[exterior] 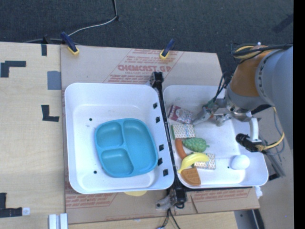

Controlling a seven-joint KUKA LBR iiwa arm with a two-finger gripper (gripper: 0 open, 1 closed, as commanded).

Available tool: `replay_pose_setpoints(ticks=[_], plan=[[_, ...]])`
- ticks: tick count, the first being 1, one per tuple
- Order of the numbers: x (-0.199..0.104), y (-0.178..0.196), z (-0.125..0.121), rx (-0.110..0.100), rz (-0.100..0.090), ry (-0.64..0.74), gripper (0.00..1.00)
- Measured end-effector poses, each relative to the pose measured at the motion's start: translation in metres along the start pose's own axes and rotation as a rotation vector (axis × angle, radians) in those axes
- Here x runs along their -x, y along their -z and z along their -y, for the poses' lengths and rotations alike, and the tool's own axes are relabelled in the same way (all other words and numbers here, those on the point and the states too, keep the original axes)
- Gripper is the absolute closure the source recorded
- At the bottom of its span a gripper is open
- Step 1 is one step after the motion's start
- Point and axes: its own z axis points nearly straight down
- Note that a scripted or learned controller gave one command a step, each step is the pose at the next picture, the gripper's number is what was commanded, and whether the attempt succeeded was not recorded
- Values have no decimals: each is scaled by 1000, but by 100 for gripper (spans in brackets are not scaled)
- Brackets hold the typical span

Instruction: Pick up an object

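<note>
The right bin point(248, 178) holds several small items: a maroon and white packet point(177, 113), a checkered packet point(183, 130), a green bumpy piece point(195, 143), an orange carrot-like stick point(180, 149), a yellow banana point(192, 160), a brown biscuit-like piece point(191, 177) and a white ball point(239, 162). My gripper point(207, 115) hangs low over the upper middle of this bin, pointing left. It is just right of the maroon packet and above the checkered one. I see nothing held in it.
The left bin point(78, 104) carries a blue divided plate point(126, 147). A black divider point(163, 128) runs between the bins. The grey arm with its orange band point(248, 78) and cables crosses the right bin's far right side. Cardboard lies under both bins.
</note>
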Motion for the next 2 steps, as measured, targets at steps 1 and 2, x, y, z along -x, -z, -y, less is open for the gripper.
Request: replay_pose_setpoints(ticks=[1,2], plan=[[-17,0,-61,3,0,1,0],[-16,10,-61,3,3,2,100]])
